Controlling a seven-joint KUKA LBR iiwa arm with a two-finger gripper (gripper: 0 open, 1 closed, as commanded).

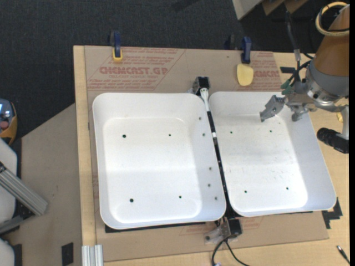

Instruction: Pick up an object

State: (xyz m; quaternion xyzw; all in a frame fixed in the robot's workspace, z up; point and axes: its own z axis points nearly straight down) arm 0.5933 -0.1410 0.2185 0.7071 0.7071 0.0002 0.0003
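You've got 2 shallow white plastic bins side by side on the brown cardboard-topped bench point(138, 65). The grey arm with the orange band point(333, 49) comes in over the right bin's far right corner, and its metal 2-finger gripper point(282, 108) hangs just above that bin's far edge area, pointing toward the bin's middle.

Progress: nothing picked yet, as far as you can judge. No object sits between the gripper's tips, and I can't tell if the jaws are wide or narrow; the angle and blur hide the gap.

Where's the task's thing? The left bin point(150, 159) and the right bin point(266, 159) show bare floors w/ only small dark dots and faint speckles. The only loose item you can spot is a small pale-yellow rounded lump point(244, 74) on the bench, just beyond the right bin's far left corner, below a blue clamp point(246, 46). It's outside both bins, so it may not be a real target.

Room to move: the right bin's floor is open all round the gripper. Watch the black strip point(213, 143) along the seam between the bins, the bin rims, and the clamp near the lump. Approach to the lump would mean clearing the far rim 1st.
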